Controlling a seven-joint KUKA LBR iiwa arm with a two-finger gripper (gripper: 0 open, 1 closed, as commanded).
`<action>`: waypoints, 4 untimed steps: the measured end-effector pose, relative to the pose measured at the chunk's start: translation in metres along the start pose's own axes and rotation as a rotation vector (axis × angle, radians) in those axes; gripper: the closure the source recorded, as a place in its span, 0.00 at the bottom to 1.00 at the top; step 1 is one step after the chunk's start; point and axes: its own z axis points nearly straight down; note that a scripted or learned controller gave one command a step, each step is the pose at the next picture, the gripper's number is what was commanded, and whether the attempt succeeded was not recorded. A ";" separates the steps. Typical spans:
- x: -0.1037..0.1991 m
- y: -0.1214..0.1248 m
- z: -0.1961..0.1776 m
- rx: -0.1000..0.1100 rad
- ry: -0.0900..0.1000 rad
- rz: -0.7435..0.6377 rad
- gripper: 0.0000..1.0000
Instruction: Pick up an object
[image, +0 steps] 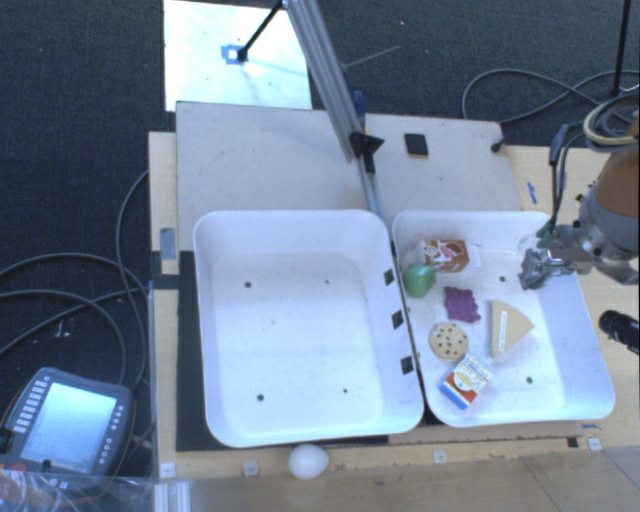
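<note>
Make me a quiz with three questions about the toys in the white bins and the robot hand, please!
1. Where does the purple toy lie?
A. left bin
B. right bin
C. on the floor

2. What colour is the round toy next to the carton at the top of the right bin?
A. green
B. blue
C. black

3. What is the gripper doing?
A. lifting the cookie
B. hanging over the right bin's far right side
C. resting in the left bin

Answers:
1 B: the purple toy sits inside the right bin.
2 A: the green toy lies beside the carton.
3 B: the gripper is there, apart from the cookie.
</note>
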 end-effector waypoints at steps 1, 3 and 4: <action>0.006 -0.003 -0.046 0.000 0.000 0.000 1.00; 0.108 -0.019 -0.028 0.005 0.002 -0.003 1.00; 0.157 -0.019 -0.032 0.004 0.002 -0.004 1.00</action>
